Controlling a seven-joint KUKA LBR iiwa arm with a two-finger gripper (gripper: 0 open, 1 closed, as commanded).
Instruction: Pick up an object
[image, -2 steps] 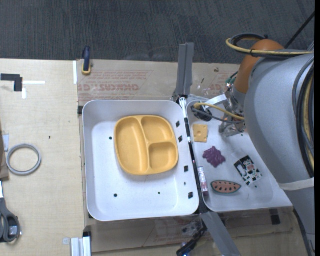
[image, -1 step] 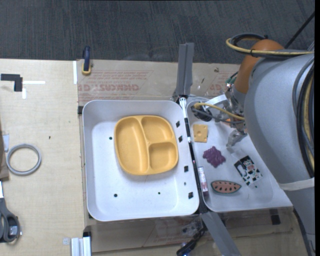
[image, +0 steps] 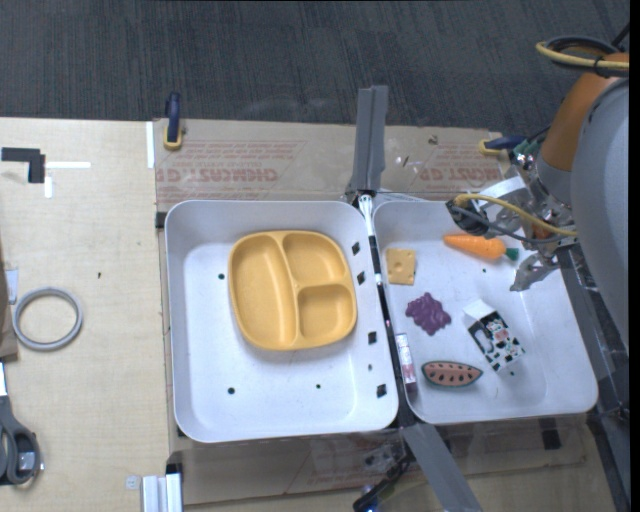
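- On the bench, seen from the one camera above, two shallow white bins sit side by side, smooth plastic with rounded corners; the left bin (image: 200, 400) and the right bin (image: 560, 390) meet at a dark divider.
- A mustard-yellow divided plate (image: 293, 289), a rounded square with three compartments and a matte finish, lies in the upper middle of the left bin.
- Inside the right bin, a small yellow cheese slice (image: 401, 266) with holes lies near the upper left corner.
- Below it sits a purple grape bunch (image: 429, 313), lumpy and dull.
- A watermelon slice (image: 452, 374), a flat oval, reddish with dark seeds and a green edge, lies near the front wall.
- A white box with black print (image: 495, 338) lies tilted, right of the grapes.
- An orange carrot (image: 476, 246), tapered and smooth with a green tip, lies at the upper part of the bin.
- The gripper (image: 528, 272) hangs at the right side of the right bin beneath a tangle of yellow cable (image: 500, 212); I cannot tell how it is set.
- The carrot lies just to the left of the gripper and slightly above, its green end nearest the metal; whether they touch I cannot tell.
- The box lies below and left of the gripper, apart from it.
- Out on the bare bench to the left lies a grey ring (image: 46, 318).
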